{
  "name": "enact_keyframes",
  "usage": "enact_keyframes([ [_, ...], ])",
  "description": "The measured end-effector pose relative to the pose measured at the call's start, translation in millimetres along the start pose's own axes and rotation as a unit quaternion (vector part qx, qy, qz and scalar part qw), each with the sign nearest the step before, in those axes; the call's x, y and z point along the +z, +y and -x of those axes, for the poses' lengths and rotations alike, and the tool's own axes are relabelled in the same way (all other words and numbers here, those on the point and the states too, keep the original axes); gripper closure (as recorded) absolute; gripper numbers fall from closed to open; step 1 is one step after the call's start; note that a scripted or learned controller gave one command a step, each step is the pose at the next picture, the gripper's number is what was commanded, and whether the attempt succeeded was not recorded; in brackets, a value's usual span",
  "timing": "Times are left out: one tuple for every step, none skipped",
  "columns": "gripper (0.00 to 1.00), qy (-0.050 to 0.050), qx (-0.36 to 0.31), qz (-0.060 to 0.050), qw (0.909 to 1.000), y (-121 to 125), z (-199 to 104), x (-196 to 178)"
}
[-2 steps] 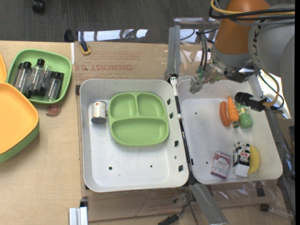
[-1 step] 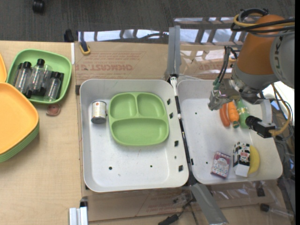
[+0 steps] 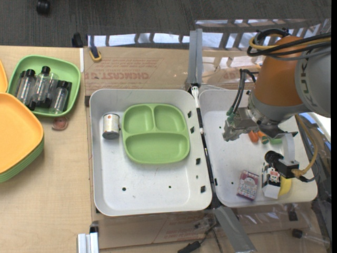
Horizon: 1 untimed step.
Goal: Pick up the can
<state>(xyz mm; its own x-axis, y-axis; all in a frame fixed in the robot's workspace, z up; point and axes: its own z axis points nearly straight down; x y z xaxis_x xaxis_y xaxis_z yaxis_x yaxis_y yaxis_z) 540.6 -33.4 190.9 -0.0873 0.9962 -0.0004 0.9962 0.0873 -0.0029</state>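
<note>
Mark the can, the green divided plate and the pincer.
can (image 3: 110, 126), camera view, on its side wall.
green divided plate (image 3: 156, 148), camera view, on its lower compartment.
pincer (image 3: 232, 132), camera view, between its fingertips.

Can lies beside left bin wall; green divided plate close on right; open floor below.

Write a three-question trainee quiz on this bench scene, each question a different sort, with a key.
1. True or false: the can lies inside the green divided plate.
2. Which bin holds the can: A the left bin, B the right bin?
3. Fill in: the claw hangs over the ____ bin.

Key: 1 false, it lies beside the plate, on its left; 2 A; 3 right.
</note>
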Motion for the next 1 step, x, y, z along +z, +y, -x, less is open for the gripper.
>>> enact_keyframes([
  [1.00,-0.001,0.103,0.000,0.9947,37.0,32.7,-18.5],
])
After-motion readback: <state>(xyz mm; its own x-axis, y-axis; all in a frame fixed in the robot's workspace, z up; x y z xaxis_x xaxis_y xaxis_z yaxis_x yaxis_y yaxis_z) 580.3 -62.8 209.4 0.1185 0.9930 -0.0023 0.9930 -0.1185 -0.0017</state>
